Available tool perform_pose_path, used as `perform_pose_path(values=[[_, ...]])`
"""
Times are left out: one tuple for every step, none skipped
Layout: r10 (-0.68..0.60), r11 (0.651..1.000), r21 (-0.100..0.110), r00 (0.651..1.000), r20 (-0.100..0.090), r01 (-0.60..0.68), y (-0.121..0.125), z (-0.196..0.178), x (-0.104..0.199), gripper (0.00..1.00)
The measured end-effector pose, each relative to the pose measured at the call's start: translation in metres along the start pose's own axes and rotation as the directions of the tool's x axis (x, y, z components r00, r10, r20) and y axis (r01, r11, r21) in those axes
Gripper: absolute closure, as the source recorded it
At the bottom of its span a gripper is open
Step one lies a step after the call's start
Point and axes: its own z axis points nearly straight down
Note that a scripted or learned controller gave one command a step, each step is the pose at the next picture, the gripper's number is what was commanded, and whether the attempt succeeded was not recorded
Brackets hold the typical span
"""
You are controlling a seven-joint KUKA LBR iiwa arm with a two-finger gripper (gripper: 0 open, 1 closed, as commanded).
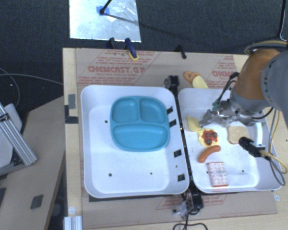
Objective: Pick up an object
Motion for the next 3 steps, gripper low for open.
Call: perform_pose_path(values=[[-0.008,1.0,-0.009,1.0,0.003,0.008,0.001,-0.004,0.044,0.0],[-0.002,1.0,0.002,1.0,-0.001,0.002,-0.069,0.0,0.046,0.0],[-0.005,1.0,-0.006,1.0,-0.001,0.005,-0.065,-0.011,0.047,1.0]])
